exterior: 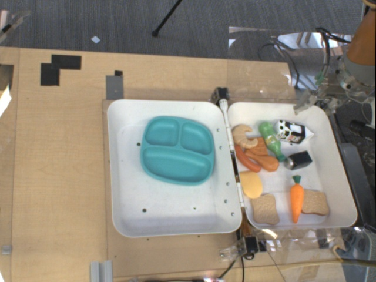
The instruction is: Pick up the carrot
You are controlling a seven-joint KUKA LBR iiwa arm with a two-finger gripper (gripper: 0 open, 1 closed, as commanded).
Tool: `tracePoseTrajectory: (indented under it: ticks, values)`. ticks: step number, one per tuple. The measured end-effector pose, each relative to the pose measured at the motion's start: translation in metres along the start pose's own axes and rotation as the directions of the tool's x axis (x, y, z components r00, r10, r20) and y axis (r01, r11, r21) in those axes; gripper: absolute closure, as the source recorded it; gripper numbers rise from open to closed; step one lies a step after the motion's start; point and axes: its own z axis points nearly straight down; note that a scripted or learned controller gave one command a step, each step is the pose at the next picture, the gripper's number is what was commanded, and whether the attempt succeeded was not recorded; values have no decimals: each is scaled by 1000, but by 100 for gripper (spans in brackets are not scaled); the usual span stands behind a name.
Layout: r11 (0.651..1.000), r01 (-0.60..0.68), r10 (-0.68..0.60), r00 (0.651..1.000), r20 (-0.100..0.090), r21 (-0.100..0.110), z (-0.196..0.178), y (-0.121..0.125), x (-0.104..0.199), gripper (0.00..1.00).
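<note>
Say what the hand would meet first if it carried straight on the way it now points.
Probably the right bin's far rim, close by the hand, though depth is unclear. If it clears the rim, the black-and-white toy comes next. The carrot lies off that line.

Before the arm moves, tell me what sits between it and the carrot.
From above, nothing covers the carrot. It lies near the right bin's front, a bread slice touching its right side and a black block just behind it.
</note>
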Motion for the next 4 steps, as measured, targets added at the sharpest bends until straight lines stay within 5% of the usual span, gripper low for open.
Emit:
tracePoseTrajectory:
  ticks: [2,3,4]
  values:
    - [943,334,-334,943,-1,-1,30,-148,25,0]
    - [787,616,-616,787,9,-9,112,-175,49,0]
    - [788,616,-616,788,10,-15,103,-171,50,100]
